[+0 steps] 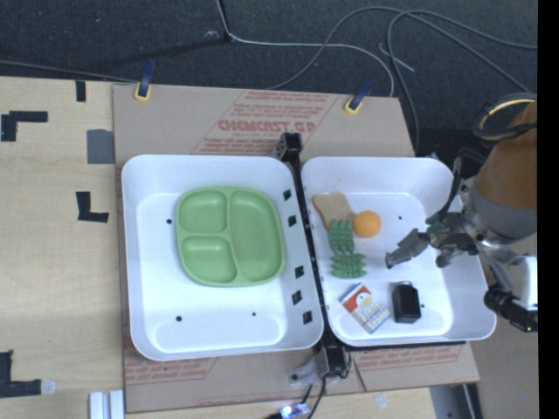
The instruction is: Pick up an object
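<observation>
Cardboard-topped bench, dark carpet behind; two-finger gripper spread open, holding nothing, above right shallow white bin.

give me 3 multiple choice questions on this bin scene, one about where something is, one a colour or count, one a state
1. Where is the green divided tray?
A. in the left bin
B. in the right bin
C. on the cardboard outside both bins

2. What colour is the ball?
A. blue
B. orange
C. white

3. What is the gripper holding?
A. the black box
B. the ball
C. nothing visible between its fingers

Answers:
1. A, the tray lies flat in the left bin.
2. B, it is orange, beside the tan piece.
3. C, the black box and ball both lie apart from it in the right bin.
</observation>
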Controlling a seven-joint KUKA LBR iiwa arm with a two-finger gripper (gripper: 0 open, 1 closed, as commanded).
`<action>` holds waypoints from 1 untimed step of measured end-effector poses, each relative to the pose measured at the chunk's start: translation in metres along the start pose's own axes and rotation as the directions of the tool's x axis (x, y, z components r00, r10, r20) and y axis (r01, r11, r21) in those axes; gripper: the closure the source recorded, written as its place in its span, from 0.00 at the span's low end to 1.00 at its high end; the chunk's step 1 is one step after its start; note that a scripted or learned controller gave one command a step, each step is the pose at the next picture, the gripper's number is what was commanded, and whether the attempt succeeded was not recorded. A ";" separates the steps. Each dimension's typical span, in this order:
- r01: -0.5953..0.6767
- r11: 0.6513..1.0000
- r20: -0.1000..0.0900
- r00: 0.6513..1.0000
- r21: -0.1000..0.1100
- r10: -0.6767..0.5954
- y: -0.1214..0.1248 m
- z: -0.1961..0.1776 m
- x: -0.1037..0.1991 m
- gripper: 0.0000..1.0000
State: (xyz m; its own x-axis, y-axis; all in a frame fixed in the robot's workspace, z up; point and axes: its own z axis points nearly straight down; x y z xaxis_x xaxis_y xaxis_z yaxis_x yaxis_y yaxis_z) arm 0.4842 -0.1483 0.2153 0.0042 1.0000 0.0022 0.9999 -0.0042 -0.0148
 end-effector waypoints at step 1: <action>0.005 1.000 0.002 1.000 -0.013 -0.005 0.003 -0.006 0.001 0.00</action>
State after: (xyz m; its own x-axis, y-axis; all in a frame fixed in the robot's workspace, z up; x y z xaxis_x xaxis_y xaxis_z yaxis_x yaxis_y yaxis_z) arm 0.4871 -0.1478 0.2217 -0.0006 1.0000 -0.0002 1.0000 0.0006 -0.0021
